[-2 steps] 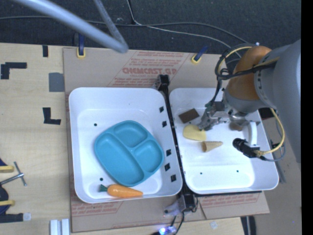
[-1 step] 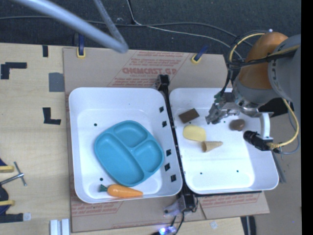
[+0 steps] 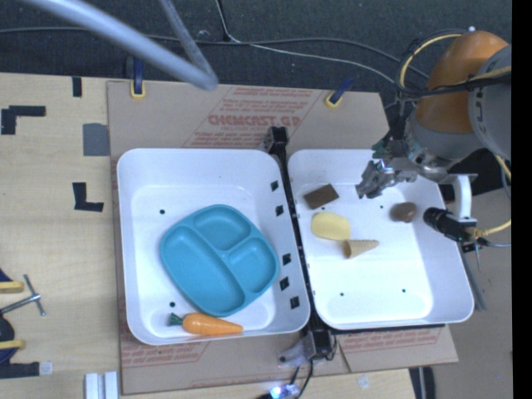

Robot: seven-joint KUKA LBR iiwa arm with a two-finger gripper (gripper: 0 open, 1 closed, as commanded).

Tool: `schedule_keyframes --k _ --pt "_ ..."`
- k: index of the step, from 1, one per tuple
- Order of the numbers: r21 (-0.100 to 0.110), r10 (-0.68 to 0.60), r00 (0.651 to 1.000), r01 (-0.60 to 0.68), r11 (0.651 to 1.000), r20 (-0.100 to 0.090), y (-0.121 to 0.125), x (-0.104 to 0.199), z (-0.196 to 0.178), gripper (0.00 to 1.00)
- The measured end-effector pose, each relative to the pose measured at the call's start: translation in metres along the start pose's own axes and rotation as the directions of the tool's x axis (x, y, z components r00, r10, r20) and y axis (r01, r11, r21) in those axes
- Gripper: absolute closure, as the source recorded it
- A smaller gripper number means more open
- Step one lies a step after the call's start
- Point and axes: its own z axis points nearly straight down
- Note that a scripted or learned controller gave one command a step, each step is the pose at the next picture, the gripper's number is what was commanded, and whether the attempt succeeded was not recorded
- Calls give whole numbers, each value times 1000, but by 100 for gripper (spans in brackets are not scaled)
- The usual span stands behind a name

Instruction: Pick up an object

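While the gripper [image 3: 371, 183] hovers, seemingly empty, a brown block [image 3: 320, 195] lies just left.

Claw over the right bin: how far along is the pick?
Nothing looks picked yet. The claw sits above the right bin, with nothing seen in it. The brown block, yellow piece, cone and brown lump all lie on the floor. Descent, grasp and lift remain.
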Motion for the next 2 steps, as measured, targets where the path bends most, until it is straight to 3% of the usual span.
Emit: schedule_keyframes --k 1,2 --pt "2 1 1000 -1 1000 0 1 0 -23 100" --pt "4 -5 1000 5 1000 -2 13 59 -18 100"
